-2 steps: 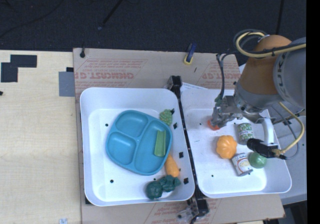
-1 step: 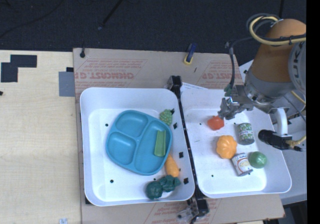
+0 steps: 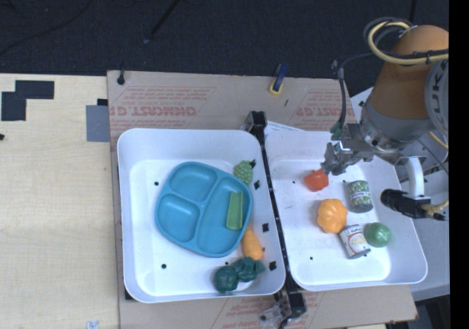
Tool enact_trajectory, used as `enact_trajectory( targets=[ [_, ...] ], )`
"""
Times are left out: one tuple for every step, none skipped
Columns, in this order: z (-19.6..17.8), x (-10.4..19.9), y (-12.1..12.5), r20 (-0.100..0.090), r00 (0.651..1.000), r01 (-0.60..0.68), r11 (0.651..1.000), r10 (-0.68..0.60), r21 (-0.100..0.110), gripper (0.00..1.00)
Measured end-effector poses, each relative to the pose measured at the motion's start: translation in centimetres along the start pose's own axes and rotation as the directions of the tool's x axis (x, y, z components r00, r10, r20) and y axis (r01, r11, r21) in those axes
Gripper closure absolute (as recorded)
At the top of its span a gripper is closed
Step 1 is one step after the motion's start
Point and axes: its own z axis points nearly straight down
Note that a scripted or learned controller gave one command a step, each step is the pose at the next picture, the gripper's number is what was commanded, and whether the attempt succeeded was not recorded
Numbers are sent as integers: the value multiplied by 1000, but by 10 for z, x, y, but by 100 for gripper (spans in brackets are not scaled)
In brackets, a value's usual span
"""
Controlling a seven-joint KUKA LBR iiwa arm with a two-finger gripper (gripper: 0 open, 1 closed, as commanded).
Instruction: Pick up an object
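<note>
Hovering just beside the tomato [image 3: 316, 180] in the right bin [image 3: 410, 276], the gripper [image 3: 335, 162] grasps nothing I can see; its opening is unclear, so next comes lowering over it.

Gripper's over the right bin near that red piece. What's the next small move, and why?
Probably a short drop straight down and slightly toward the view's left. The gripper hangs just above and right of the small red object, which lies apart from the orange pumpkin-like toy and the green-labelled can, so it looks like the closest uncrowded target. Nothing shows between the fingers yet.
</note>
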Motion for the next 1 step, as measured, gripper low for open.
enact_trajectory(
  targets=[
    [12,49,-16,-2,1000,2,1000,-2,5,100]
  ],
)
